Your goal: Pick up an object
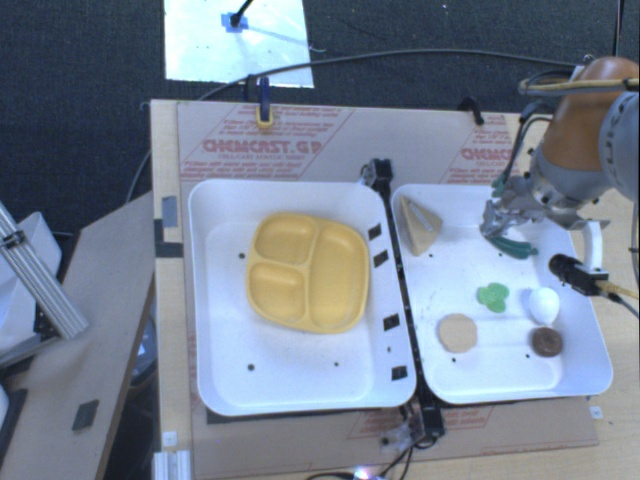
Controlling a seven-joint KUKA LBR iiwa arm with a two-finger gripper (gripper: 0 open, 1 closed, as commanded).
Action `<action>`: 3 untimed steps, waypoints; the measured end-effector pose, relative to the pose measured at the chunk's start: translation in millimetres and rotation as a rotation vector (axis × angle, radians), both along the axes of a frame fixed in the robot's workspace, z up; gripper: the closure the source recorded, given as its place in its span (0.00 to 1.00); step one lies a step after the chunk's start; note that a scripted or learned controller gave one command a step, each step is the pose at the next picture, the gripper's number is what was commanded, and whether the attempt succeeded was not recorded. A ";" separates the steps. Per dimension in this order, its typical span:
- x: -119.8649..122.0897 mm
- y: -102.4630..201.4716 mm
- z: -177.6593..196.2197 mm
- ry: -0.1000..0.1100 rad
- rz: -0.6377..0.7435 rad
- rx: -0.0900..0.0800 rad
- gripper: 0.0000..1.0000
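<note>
Hand (508, 230) hovers over the right bin (600, 368); its grip state I cannot tell. Nearest, the green piece (492, 296) looks light, rigid, small: probably pinch its sides.

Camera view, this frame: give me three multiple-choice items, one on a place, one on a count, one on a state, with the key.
1. Where does the yellow divided plate lie?
A. In the left bin
B. In the right bin
C. On the bench outside both bins

2. How many compartments does the plate have?
A. Two
B. Three
C. Five

3. How does the gripper stand to the small green piece?
A. Closed around it
B. Apart from it, nearer the bin's far wall
C. Pressing it against the plate

Key:
1 A: the yellow divided plate rests on the floor of the left bin.
2 B: two small sections and one large one show.
3 B: the gripper hangs in the right bin, with bare white floor between it and the small green piece.
</note>
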State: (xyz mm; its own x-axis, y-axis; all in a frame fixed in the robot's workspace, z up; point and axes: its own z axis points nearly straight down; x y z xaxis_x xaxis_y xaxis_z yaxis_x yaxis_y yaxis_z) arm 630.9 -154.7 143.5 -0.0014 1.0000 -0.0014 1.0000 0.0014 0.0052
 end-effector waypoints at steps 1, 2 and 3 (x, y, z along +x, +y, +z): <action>5.9 7.5 48.3 -0.002 0.003 0.000 1.00; -0.3 7.2 95.9 -0.001 0.003 0.000 1.00; 0.9 7.1 125.6 0.000 0.003 0.000 1.00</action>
